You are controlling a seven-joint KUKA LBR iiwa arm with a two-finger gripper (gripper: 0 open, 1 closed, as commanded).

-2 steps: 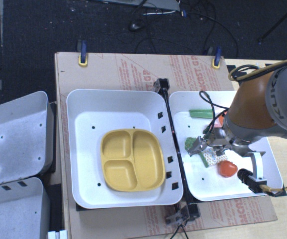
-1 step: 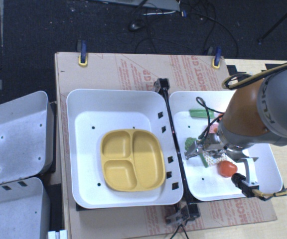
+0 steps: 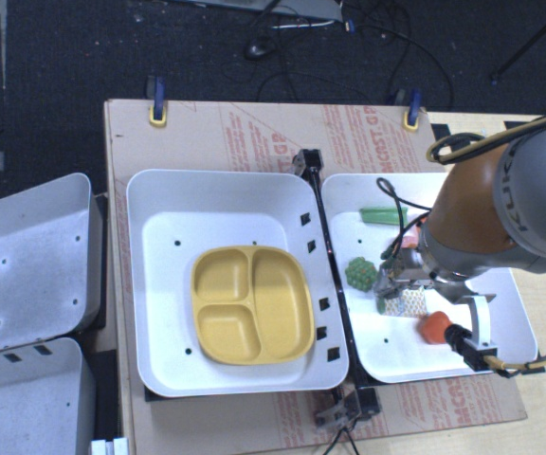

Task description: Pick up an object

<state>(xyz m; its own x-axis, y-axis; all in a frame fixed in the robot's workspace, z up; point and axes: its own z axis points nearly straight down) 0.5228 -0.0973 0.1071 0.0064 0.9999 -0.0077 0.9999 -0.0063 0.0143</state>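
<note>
In the right bin (image 3: 515, 297), my gripper (image 3: 393, 290) reaches down near the bin's left-centre, over a small speckled white object (image 3: 408, 302). A green broccoli-like piece (image 3: 359, 273) lies just left of the gripper. A red-orange object (image 3: 434, 327) sits just to the gripper's lower right. A green oblong piece (image 3: 380, 215) lies at the bin's far side. The arm's wrist covers the fingers from above.
The left bin (image 3: 159, 254) holds a yellow three-compartment plate (image 3: 252, 303). A black divider (image 3: 328, 263) runs between the bins. Cables trail from the arm across the right bin's lower right. Spare white bins (image 3: 27, 254) lie off the bench at left.
</note>
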